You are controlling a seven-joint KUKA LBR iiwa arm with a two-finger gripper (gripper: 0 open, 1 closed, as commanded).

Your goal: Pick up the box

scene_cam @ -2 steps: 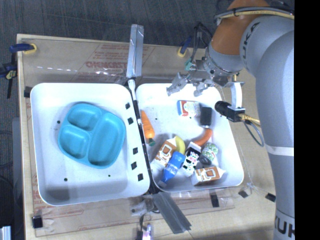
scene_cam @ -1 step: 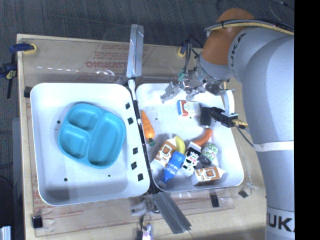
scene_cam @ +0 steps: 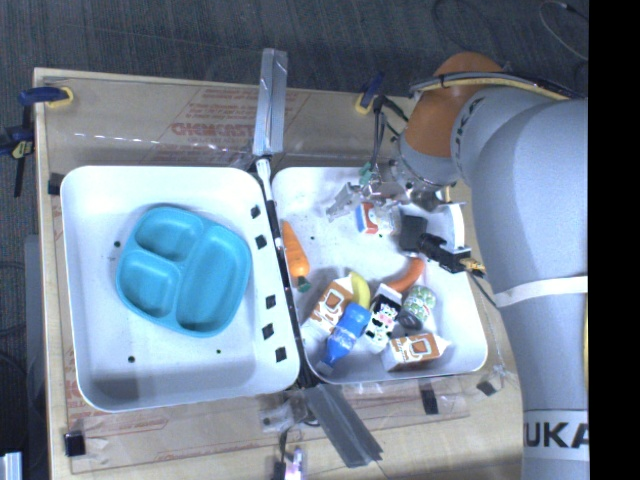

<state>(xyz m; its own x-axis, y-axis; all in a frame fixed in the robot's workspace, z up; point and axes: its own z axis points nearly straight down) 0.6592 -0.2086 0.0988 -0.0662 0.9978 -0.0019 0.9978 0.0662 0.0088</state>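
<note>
— What does the arm look like?
— Thick, rounded grey casing, smooth and matte, with an orange band capping the joint above the wrist.
— Any markings?
— White letters, "UKA", read on the lower grey segment, and a pale seam line crosses the casing.
— And the tool?
— Small metallic parts with black blocks beside them; thin dark cables loop near the orange band.
</note>
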